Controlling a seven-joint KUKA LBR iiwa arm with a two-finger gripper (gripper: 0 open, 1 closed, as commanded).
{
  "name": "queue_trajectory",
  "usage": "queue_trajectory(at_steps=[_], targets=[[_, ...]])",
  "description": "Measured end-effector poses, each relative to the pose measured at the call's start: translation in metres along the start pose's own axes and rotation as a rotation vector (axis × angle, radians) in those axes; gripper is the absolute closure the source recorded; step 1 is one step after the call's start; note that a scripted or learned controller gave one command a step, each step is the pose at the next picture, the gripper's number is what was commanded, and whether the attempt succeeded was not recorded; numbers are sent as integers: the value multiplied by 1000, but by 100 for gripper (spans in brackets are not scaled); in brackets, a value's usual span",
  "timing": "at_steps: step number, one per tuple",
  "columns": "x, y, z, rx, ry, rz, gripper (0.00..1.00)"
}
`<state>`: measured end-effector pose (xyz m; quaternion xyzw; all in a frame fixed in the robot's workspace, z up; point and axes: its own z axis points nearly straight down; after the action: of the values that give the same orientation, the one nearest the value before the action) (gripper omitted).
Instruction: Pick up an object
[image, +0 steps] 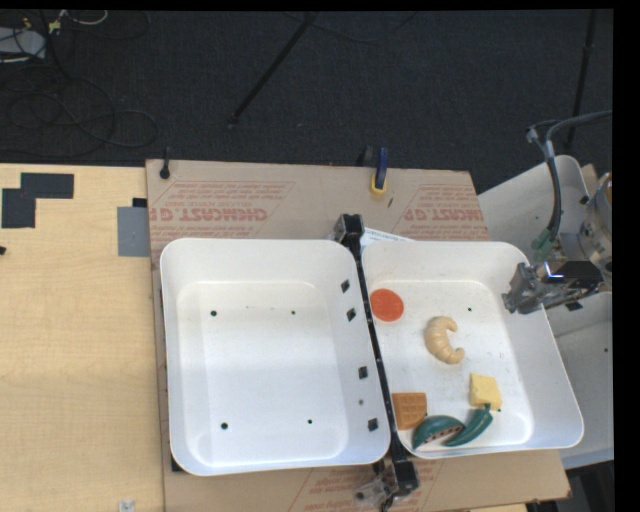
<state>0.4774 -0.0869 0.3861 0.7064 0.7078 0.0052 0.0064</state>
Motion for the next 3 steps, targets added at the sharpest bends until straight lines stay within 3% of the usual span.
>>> queue_trajectory(at_steps=[1,2,3], targets=[[-27,-5,120,29,3,6,100],[22,37,201,25,5,-3,100],[2,20,273,28,3,4,100]])
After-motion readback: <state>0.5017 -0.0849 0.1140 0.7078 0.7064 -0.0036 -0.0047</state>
